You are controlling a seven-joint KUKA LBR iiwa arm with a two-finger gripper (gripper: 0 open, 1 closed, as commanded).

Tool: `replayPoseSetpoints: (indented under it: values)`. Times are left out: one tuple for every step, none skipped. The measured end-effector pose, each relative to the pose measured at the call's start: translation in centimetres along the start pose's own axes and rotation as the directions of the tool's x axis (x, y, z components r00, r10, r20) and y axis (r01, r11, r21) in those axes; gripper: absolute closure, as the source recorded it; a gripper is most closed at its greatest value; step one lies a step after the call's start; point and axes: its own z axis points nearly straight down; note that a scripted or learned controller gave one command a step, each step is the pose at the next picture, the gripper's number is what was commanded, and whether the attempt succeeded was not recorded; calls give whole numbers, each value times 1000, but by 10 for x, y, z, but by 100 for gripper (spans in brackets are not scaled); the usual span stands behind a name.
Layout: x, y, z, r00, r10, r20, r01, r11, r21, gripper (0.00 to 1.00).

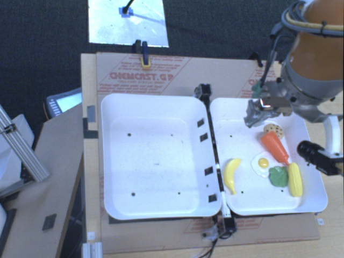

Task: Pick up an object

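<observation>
The right bin (236, 206) holds several toy foods. A yellow banana (232, 174) lies near its left wall. A fried egg (262, 163) sits beside it, with a green leafy piece (278, 176) and a yellow corn cob (295, 179) further right. An orange carrot (274, 147) lies slanted above them, and a round cookie (273, 128) shows just past its upper end. My gripper (257, 115) hangs over the bin's upper middle, just left of the cookie. I see nothing between its fingers.
The left bin (156, 155) stands beside the right one, joined by a black clipped divider (207, 138). A yellow clamp (144, 55) sits at the bench's back edge. A black camera mount (317, 156) juts in at the right. The arm's orange band (317, 31) looms above.
</observation>
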Motion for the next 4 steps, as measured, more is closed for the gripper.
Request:
replayPoseSetpoints:
  values:
    - [0,1,-11,1000,-6,0,6,1000,-3,100]
    - [0,2,-22,1000,-10,1,10,1000,-6,100]
    - [0,3,-33,1000,-16,1,16,1000,-9,100]
    - [0,4,-44,1000,-21,2,21,1000,-12,100]
